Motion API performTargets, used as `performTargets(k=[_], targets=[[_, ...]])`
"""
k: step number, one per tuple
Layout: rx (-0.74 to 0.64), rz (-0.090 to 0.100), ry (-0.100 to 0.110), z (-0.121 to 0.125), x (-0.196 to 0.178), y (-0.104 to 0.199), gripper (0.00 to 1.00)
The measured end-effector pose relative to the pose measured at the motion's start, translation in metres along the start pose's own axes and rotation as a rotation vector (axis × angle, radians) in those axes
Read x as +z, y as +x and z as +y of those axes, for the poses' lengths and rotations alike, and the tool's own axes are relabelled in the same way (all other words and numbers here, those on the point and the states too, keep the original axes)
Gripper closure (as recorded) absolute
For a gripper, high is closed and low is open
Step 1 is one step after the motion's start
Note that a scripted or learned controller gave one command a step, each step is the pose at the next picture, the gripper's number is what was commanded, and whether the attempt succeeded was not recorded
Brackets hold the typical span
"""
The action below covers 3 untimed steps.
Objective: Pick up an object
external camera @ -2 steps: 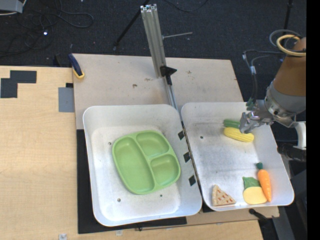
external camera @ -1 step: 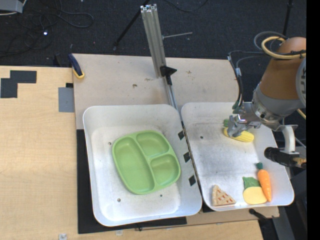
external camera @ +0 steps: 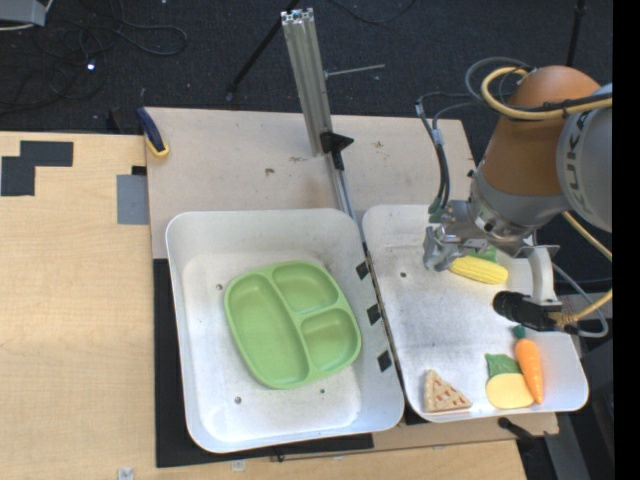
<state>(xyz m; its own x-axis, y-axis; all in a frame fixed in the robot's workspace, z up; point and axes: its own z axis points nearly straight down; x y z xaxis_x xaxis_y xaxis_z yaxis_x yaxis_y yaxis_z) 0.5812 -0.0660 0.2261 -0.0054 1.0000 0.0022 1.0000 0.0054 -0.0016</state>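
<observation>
In the right bin [external camera: 400, 298], a yellow corn cob [external camera: 479, 269] lies near the far side. My gripper [external camera: 440, 249] hangs over that bin, right at the cob's left end, touching it or nearly so. Whether the cob is gripped cannot be made out from this angle. An orange carrot [external camera: 530, 368] lies at the bin's right side. A yellow piece with a green leaf [external camera: 508, 388] sits next to it. A triangular waffle-like slice [external camera: 444, 393] rests at the near edge.
The left bin [external camera: 195, 268] holds a green divided plate [external camera: 292, 322]. An upright metal post [external camera: 308, 78] stands behind the bins. A black fitting with cables [external camera: 522, 309] juts from the arm above the carrot. Black clips [external camera: 372, 313] sit along the seam between the bins.
</observation>
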Motion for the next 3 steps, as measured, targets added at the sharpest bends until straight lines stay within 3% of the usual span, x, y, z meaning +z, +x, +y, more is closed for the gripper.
performTargets(k=[2,3], targets=[[0.001,-0.001,0.001,-0.005,0.007,0.106,1.0],[0.0,-0.001,0.004,-0.029,0.007,0.154,1.0]])
